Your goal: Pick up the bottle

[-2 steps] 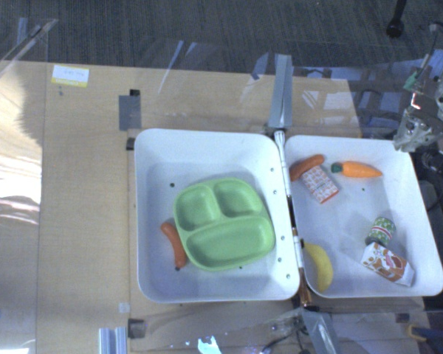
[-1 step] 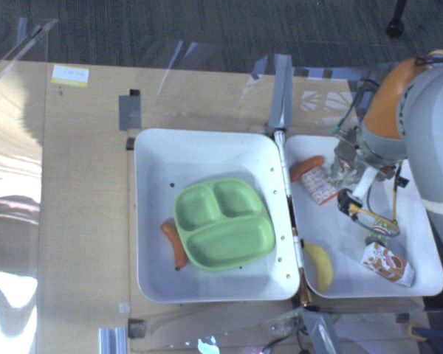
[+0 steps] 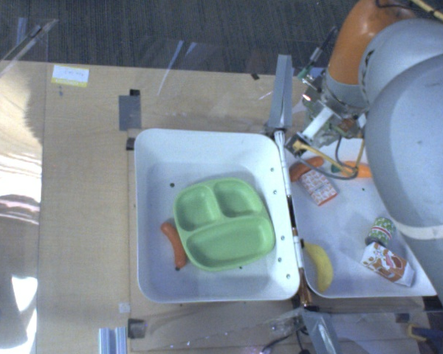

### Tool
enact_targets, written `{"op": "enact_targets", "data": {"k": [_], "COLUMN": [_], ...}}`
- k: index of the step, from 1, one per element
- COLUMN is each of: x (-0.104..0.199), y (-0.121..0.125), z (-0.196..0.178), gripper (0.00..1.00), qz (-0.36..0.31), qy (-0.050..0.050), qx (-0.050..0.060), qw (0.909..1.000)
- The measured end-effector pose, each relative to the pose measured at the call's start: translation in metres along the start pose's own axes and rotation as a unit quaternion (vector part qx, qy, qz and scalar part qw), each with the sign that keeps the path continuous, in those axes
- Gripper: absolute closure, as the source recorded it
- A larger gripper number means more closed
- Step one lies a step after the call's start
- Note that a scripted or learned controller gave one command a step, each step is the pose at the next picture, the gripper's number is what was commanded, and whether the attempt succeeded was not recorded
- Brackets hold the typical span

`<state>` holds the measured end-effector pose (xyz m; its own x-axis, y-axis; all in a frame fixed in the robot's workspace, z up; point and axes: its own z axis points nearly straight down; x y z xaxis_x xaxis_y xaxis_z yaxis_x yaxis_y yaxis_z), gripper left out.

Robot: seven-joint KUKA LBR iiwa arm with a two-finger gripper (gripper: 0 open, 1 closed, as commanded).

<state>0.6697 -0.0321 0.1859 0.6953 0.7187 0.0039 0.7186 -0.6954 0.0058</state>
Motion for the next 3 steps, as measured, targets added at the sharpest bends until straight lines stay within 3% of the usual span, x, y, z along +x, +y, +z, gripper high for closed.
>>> {"op": "enact_targets", "data": {"k": [1, 2, 3], "x": [0.033, -0.029, -0.062], "y": [-0.086, -0.03, 0.036], "z": [-0.011, -0.061, -0.098], "gripper": [1.0, 1.0, 1.0], "qz": [0.001, -0.114, -0.395], "qy": [-0.001, 0.0, 0.0], "qx": [0.002, 0.0, -0.001], "qw": [1.0, 0.9934, 0.9185]}}
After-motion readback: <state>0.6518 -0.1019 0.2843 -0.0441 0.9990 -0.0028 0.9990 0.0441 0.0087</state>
